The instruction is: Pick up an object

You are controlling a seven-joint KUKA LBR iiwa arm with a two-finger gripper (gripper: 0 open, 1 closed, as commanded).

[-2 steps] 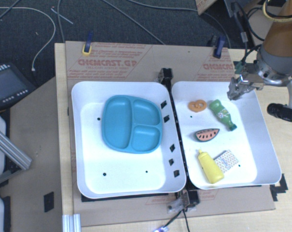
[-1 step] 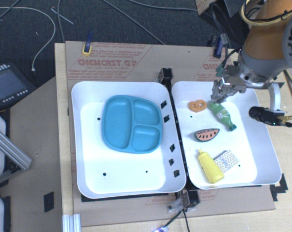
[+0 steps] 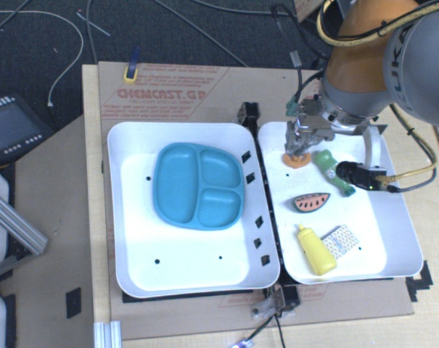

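Orange disc (image 3: 298,159) lies directly beneath the pincer (image 3: 299,149), whose opening I cannot tell.

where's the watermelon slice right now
The watermelon slice lies in the right bin, near its middle, above the yellow bottle and below the orange piece under the gripper.

A blue divided plate (image 3: 199,185) lies in the left bin (image 3: 132,252); black cables (image 3: 74,20) trail at eleven o'clock.
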